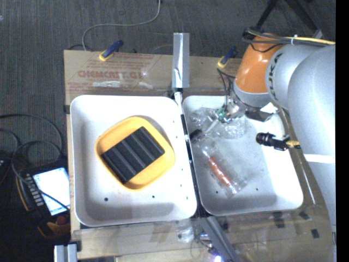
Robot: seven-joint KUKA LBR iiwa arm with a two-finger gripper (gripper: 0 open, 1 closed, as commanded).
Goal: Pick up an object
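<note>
A yellow tray-like object with a black ribbed insert lies tilted in the middle of the left bin. In the right bin a clear tube with an orange-red core lies diagonally near the centre. Crumpled clear plastic items sit at that bin's far side. My gripper hangs low over the far left part of the right bin, right among the clear plastic, with the orange band above it. Glare and clear plastic blur its tip.
A metal divider post stands behind the seam between the bins. Blue and yellow clamps hold the cardboard backing. A black cable plug juts from the arm over the right bin. The grey arm covers the bin's right rim.
</note>
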